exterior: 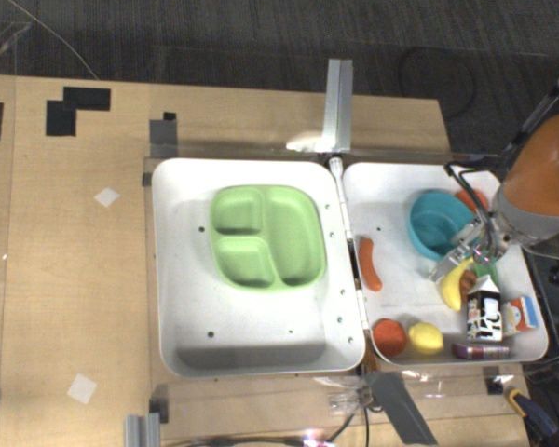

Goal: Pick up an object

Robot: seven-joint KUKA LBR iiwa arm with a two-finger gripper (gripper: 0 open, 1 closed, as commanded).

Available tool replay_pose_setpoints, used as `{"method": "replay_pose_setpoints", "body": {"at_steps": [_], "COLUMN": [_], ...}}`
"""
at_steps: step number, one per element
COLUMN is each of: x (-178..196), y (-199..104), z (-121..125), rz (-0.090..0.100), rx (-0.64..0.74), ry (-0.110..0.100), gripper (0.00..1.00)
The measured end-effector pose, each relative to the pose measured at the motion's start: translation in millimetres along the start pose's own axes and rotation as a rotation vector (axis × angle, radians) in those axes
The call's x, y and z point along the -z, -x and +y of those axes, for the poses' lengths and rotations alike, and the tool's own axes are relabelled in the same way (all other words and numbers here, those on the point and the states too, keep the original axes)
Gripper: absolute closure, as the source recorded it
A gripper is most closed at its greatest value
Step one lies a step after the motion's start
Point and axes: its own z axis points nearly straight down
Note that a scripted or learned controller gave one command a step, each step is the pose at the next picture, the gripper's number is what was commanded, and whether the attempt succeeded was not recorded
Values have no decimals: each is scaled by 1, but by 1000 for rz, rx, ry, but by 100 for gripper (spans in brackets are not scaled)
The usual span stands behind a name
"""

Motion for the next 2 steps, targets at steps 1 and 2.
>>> {"method": "replay_pose_setpoints", "body": {"at_steps": [1,2], "x": [1,2], "y": [-41,-53], "z": [-9,-9], "rz": [-3,-5], "rx": [-131,-304], "ry": [0,2], "gripper": [0,0]}}
